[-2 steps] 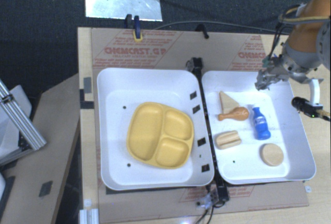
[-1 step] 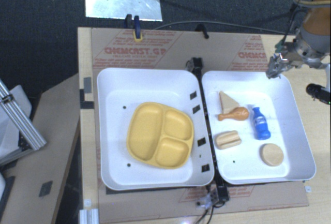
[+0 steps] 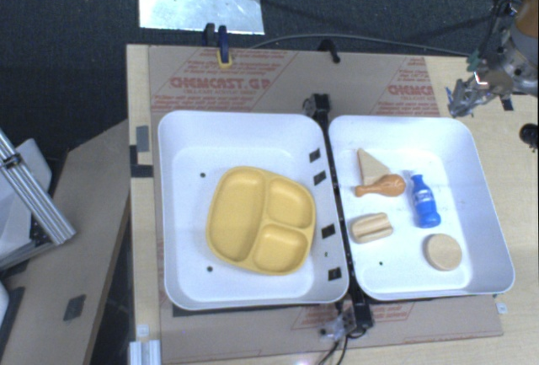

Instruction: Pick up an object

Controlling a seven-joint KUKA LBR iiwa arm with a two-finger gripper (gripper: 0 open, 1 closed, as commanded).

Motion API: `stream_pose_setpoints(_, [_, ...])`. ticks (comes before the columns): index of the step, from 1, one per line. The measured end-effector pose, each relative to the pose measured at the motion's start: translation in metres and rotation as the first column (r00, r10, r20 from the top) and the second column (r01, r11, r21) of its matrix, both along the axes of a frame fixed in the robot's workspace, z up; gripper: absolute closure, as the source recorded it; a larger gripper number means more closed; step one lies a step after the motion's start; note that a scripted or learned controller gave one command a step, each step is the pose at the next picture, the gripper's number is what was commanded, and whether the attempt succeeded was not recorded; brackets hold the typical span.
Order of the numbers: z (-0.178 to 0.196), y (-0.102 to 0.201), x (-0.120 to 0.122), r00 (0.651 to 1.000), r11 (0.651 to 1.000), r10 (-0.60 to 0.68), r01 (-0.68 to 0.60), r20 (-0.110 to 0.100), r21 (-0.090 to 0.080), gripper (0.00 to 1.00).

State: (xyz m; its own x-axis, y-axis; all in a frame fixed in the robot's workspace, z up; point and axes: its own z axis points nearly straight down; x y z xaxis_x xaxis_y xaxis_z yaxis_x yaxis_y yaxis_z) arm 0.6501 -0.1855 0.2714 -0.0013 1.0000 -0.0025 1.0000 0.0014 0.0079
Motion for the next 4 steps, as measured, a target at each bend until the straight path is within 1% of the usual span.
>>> stream_pose_setpoints(1, [0.004,0.048,-0.013,1.0,1.0,0.007,-0.007,-0.006,0.003,1.0])
stream_pose_setpoints(2, [0.004,0.093,-0.025,1.0,1.0,0.007,-0.007,-0.007,0.003,1.0])
stream_pose_setpoints(3, [-0.011,0.138,-0.031,1.0,1.0,0.007,-0.007,-0.008,0.004,1.0])
stream_pose_setpoints(4, [-0.027,0.191,-0.047,1.0,1.0,0.008,-0.008,-0.009,0.005,1.0])
